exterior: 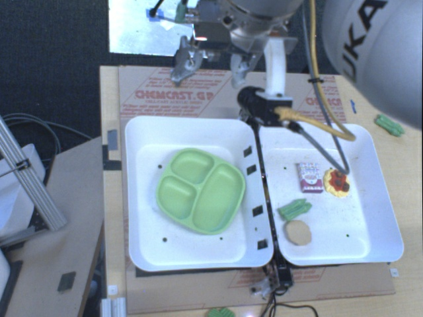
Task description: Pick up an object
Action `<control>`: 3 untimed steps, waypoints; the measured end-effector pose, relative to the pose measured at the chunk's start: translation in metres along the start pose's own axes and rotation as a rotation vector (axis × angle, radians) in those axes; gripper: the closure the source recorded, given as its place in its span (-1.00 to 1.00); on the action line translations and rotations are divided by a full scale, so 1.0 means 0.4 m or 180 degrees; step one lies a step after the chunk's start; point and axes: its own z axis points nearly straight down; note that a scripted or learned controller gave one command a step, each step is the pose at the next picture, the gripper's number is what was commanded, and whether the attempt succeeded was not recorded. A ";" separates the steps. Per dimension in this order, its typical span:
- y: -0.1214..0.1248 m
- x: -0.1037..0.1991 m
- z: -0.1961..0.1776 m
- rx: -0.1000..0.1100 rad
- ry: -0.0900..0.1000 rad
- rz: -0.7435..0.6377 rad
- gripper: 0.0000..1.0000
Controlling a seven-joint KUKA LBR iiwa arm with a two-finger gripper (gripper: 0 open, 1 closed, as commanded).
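Pincer: my gripper (213, 63) is hanging at the far edge of the bench, past the rims of both bins, with its two fingers (187, 61) spread apart and nothing sitting between them.

Candidates: I am weighing the small things lying in the right bin (383, 197), all of them nearer the camera than my pincer and off toward the arm's side.

Green piece: the small green toy (294, 209) is lying close to the divider between the bins; it is looking light and probably rigid plastic, and I am judging its narrow width the best place to close across.

Tan disc: the round tan piece (299, 232) is resting just beyond the green one, farthest from me; flat and low, it is likely offering little edge to catch.

Packet: the small pink-and-white packet (309, 177) is lying nearer to me, just beside a red-and-yellow item (338, 183); I cannot tell at this size whether the packet is stiff or soft.

Tray: the green divided plate (200, 190) is sitting in the left bin (142, 177); it is looking wide, smooth and slippery, so I am judging only its rim as graspable.

Hazard: the yellow hose (324, 125) is trailing over the right bin between me and those pieces, and I am expecting it could brush them.
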 end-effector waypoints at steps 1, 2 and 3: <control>-0.071 -0.003 0.321 0.0089 -0.0037 0.0019 -1.00; -0.042 -0.294 0.676 0.0095 -0.0045 0.0051 -1.00; -0.147 -0.667 0.560 0.0047 -0.0044 0.0069 -1.00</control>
